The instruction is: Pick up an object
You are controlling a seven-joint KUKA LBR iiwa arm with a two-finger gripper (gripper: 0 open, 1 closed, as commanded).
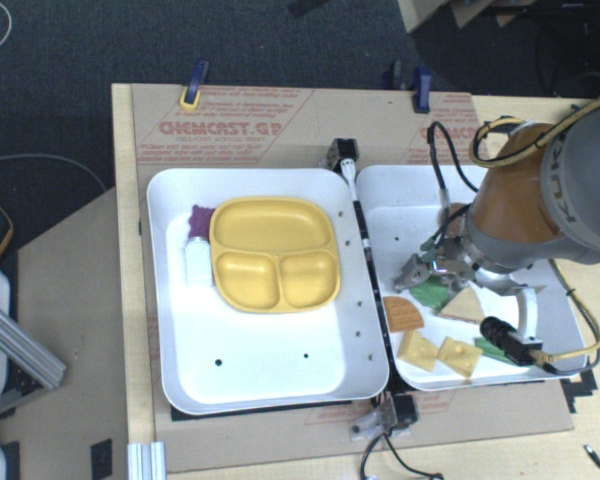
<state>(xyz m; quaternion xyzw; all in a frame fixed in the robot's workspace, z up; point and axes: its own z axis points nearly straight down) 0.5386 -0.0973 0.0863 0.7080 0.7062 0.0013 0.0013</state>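
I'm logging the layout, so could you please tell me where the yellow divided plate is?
The yellow divided plate lies in the left bin, toward its far side, right beside a white bottle with a purple cap.

"CHEMCAST GP" on brown board [230, 118]

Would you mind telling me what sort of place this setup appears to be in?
Most likely a robotics lab: a grey arm reaches over two white bins, the board beneath is held by clamps, and loose cables run over dark carpet.
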